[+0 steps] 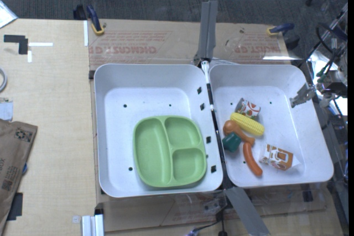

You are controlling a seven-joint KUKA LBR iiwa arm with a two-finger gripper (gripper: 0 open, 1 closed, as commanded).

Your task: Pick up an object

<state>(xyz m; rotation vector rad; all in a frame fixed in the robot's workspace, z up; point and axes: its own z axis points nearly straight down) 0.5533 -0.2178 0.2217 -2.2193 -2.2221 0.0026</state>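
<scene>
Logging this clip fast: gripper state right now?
Gripper: at the right bin's right edge, holding nothing visible; open or shut cannot be told.

slanted overhead view of 2 bins (105, 119)

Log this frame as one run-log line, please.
phase: before grasp | gripper: over right white bin's right rim | right bin: yellow toy corn cob, orange toy sausage, two snack packets | left bin: green divided plastic plate

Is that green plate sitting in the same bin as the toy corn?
No, the green plate lies in the left bin, while the corn is in the right bin.
</scene>
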